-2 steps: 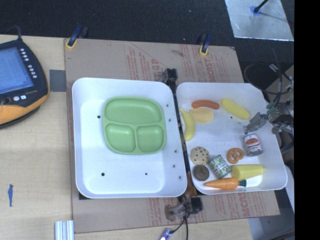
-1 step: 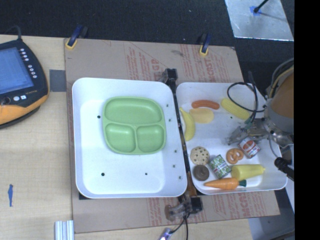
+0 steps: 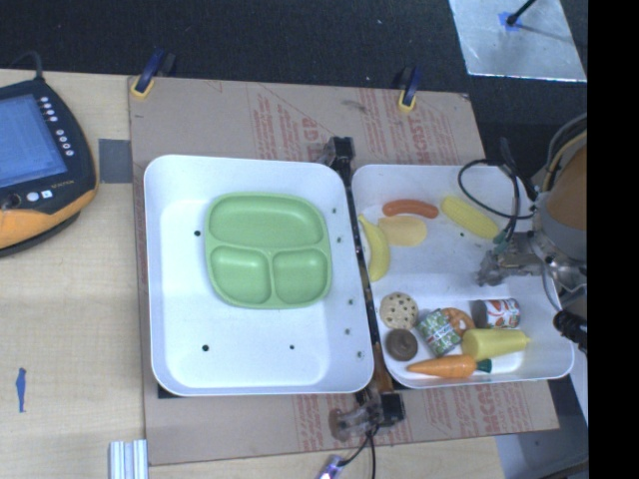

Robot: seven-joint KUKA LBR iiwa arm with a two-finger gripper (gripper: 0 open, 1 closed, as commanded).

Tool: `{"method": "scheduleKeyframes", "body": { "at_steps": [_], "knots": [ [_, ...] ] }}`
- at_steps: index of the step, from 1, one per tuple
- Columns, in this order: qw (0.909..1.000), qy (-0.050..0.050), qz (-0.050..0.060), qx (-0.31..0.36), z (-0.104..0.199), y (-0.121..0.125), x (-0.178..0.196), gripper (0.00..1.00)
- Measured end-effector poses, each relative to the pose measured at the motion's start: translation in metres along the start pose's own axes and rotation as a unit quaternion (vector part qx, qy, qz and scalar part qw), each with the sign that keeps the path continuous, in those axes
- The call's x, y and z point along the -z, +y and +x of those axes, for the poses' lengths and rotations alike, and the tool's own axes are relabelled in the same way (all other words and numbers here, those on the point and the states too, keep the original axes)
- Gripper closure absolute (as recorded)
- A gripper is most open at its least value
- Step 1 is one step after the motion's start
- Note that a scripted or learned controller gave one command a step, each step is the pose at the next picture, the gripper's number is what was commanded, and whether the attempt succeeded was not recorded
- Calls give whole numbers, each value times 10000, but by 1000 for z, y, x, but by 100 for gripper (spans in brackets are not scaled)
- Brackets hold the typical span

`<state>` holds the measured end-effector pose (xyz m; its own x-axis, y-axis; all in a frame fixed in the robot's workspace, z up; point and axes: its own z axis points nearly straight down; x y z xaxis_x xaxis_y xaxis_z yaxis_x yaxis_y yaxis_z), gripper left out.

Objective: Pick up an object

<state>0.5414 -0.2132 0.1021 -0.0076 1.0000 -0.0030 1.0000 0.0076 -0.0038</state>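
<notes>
The right white bin (image 3: 439, 183) holds several toy foods: a red sausage (image 3: 410, 209), a yellow banana (image 3: 377, 249), a pale round piece (image 3: 403, 231), a yellow corn cob (image 3: 469, 217), a cookie (image 3: 398, 309), a brown disc (image 3: 401, 344), a green packet (image 3: 436, 331), a small can (image 3: 496, 313), a yellow bottle (image 3: 492, 343) and a carrot (image 3: 444, 367). My gripper (image 3: 496, 267) hangs low over the bin's right side, just above the can and below the corn cob. Nothing shows in its grasp.
The left white bin (image 3: 165, 267) carries a green divided plate (image 3: 268, 248). A black cable (image 3: 489, 183) loops over the right bin near the wrist. A teach pendant (image 3: 35, 163) lies at the bench's far left.
</notes>
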Motion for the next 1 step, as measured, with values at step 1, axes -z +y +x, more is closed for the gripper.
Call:
{"method": "scheduleKeyframes", "body": {
  "at_steps": [1],
  "knots": [
    [10000,18,-12,-16,47,43,102,100]
  ]
}}
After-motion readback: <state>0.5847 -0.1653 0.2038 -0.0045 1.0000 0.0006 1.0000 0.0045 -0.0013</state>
